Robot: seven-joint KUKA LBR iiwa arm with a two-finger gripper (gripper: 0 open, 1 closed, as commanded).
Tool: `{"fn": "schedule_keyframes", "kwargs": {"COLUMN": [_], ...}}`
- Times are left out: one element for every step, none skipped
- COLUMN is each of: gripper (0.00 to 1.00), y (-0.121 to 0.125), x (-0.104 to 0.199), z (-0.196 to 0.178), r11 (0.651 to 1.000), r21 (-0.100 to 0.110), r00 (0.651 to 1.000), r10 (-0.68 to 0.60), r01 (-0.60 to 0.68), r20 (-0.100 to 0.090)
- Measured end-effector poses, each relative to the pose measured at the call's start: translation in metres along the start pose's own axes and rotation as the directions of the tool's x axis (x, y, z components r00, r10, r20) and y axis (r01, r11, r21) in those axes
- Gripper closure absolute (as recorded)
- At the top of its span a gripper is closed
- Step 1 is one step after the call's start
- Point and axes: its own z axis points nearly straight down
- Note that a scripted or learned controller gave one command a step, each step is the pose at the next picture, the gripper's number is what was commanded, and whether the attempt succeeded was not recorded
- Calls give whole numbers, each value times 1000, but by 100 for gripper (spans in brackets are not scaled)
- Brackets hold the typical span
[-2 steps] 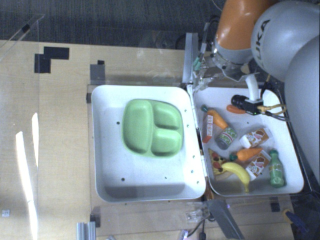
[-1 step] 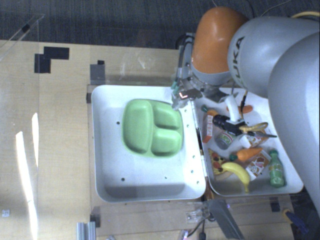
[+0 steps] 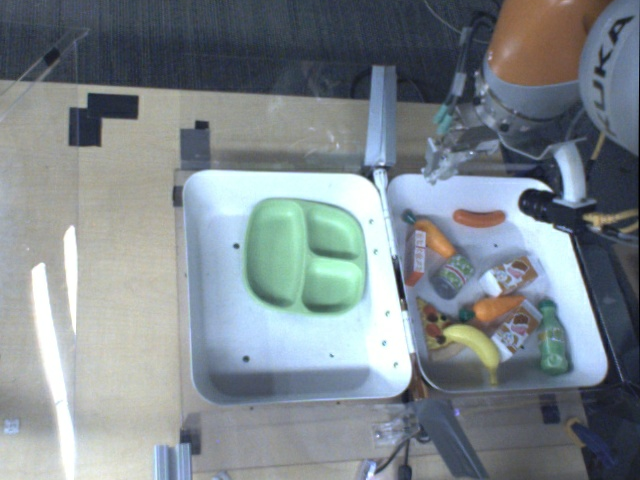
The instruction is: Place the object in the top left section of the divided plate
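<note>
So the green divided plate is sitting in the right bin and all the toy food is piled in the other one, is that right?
Not quite. The camera view shows the green divided plate in the left bin, not the right one. The toy food, including the banana, the carrot and the sausage, is indeed piled in the other one, the right bin.

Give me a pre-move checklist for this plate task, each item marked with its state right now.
1. Green divided plate sits flat in the left bin: ok.
2. Plate's top left section bare for a drop: ok.
3. Objects available in the right bin, such as the banana and sausage: ok.
4. Object held by the gripper: not ok, nothing seen between its fingers.
5. Gripper above the right bin's far rim, off the plate: ok.
</note>
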Motion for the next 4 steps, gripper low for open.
{"fn": "schedule_keyframes", "kwargs": {"gripper": [100, 100, 100, 100], "y": [20, 4, 6, -3], "x": [67, 112, 50, -35], "z": [36, 201, 132, -18], "r11": [997, 998, 1000, 822], "r21": [4, -34, 3, 2], "r00": [997, 999, 1000, 822], "r10": [73, 47, 15, 569], "r01": [-73, -47, -15, -569], "r20": [-2, 0, -1, 2]}}
